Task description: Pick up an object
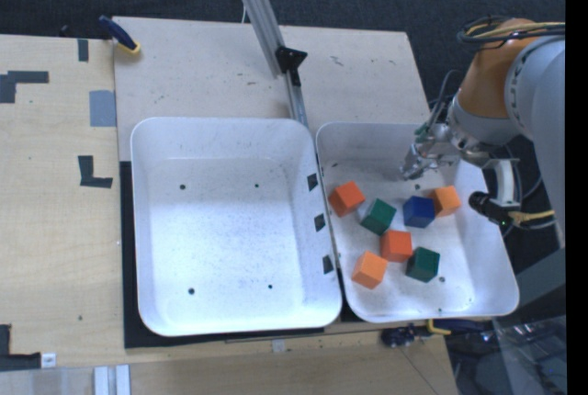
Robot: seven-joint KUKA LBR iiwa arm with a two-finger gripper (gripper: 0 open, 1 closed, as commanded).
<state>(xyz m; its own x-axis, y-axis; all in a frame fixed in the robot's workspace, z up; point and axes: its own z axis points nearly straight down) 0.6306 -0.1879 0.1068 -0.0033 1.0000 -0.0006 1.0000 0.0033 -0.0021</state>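
Blocks lie loose in the right bin [487, 287]: an orange block [346, 197], a green block [378, 217], a blue block [419, 211], a small orange block [446, 199], a red-orange block [397, 244], a dark green block [424, 264] and another orange one [370, 269]. Above the blue block hangs the claw [415, 169], gripping nothing; whether it is spread I cannot tell. The left bin [147, 200] sits beside, on the counter [202, 62].

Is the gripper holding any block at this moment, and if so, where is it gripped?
Nothing is held. The gripper hangs over bare floor of the right bin, apart from the blue block and the other blocks, with nothing between its fingers.
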